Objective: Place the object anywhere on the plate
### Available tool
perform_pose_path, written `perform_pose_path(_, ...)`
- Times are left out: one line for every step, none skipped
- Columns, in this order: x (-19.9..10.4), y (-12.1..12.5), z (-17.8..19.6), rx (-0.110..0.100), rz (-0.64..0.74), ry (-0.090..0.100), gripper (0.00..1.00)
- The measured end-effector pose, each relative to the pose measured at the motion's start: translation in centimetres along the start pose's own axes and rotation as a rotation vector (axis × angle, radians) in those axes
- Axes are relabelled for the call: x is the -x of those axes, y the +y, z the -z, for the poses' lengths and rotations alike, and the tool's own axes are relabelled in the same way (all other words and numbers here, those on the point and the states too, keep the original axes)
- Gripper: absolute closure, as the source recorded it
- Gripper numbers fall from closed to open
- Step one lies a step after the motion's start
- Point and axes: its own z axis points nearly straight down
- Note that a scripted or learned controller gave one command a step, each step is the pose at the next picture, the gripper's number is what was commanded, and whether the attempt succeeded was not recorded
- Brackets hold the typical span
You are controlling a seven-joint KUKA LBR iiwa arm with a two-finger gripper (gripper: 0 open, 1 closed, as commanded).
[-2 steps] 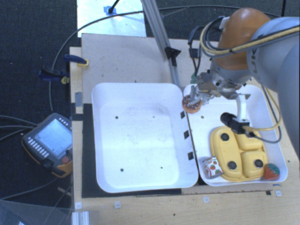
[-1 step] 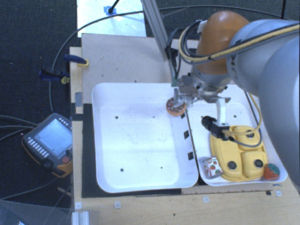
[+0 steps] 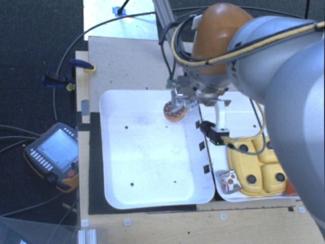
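Overhead, no writing was legible; the hand (image 3: 176, 101) hung over a brown donut (image 3: 175, 112), its grip indiscernible, while the arm (image 3: 274, 70) hid the yellow plate (image 3: 254, 169).

I am looking at a robotics lab. The big grey industrial arm (image 3: 284, 60) with its orange band and bundled cables reaches over a plain tabletop (image 3: 127, 65) that bears two shallow white bins (image 3: 152, 156). A teach pendant (image 3: 53, 154) with a lit screen lies on the dark carpet beside it, trailing wires, and spring clamps (image 3: 76, 72) grip the tabletop's edge.
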Motion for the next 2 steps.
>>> perform_pose_path(-5.74, -1.14, 0.02, -0.002, 0.001, 0.0, 1.0)
perform_pose_path(-5.36, -1.07, 0.01, -0.002, -0.006, -0.001, 0.0)
